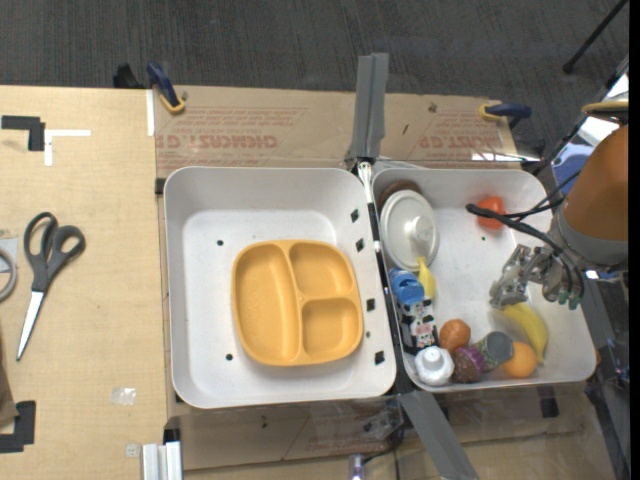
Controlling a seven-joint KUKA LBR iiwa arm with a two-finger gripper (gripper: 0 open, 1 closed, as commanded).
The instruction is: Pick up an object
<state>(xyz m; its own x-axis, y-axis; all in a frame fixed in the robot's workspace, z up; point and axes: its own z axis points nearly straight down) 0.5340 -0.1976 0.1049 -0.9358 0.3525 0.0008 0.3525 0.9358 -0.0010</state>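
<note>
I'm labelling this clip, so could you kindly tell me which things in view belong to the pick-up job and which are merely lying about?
Job in hand:
- gripper, over the right bin
- banana
- two orange fruits
- white lidded bowl
- red item
- yellow divided tray, in the left bin

Lying about:
- scissors on the bench
- blue clamps
</note>
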